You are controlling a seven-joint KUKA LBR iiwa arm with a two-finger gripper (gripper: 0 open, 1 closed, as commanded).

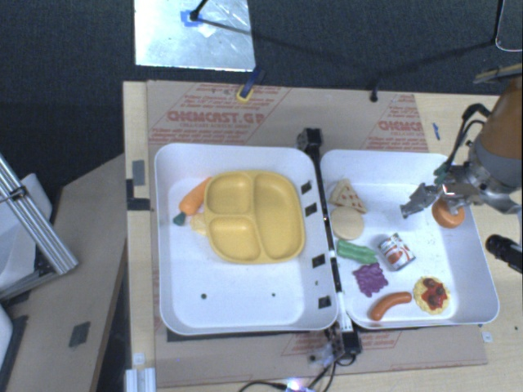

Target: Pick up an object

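Now we see gripper [429,196] low over right bin [478,300], just beside orange round piece [449,214] at far-right wall. Fingers' state: we cannot tell. Can [396,251] lies mid-bin, apart.

The light is even and fairly bright, coming from overhead. The two white bins [245,158] read clean with soft, faint shadows under their contents. A metal sheet [194,21] at upper left shows pale glare. The dark floor at the top stays dim. The picture is slightly soft and grainy, with the arm [502,149] at right a bit blurred.
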